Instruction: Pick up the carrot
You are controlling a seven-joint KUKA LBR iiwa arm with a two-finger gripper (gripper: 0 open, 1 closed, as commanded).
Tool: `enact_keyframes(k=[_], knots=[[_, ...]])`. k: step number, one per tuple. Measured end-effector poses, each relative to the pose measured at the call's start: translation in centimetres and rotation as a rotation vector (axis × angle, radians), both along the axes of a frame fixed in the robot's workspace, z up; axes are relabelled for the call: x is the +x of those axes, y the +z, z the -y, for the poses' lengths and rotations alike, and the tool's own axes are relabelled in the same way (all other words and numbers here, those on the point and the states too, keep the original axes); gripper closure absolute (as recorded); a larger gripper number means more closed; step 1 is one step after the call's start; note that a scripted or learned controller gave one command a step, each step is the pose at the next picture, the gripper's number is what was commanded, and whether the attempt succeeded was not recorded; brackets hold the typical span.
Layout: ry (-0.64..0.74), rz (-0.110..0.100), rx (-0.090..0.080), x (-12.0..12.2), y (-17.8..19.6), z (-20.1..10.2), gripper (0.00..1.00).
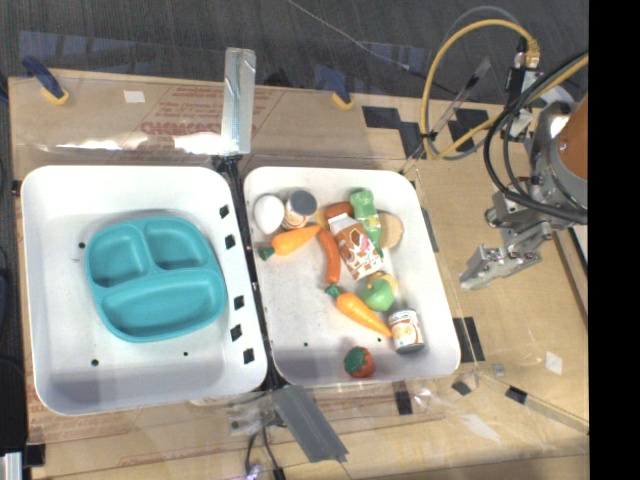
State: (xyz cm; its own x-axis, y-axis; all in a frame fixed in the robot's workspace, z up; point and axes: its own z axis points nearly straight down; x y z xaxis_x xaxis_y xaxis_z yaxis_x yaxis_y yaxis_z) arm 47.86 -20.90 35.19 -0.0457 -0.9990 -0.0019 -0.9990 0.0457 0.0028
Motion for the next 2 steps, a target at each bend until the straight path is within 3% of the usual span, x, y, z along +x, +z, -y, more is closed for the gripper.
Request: enact_keyframes(k=[1,2], knots=[[0.468,0.006,-0.002,-0.1,3.4,0.1,1.00],[0.730,-0.006,0.011,-0.3,-19.1,-1.4,1.00]])
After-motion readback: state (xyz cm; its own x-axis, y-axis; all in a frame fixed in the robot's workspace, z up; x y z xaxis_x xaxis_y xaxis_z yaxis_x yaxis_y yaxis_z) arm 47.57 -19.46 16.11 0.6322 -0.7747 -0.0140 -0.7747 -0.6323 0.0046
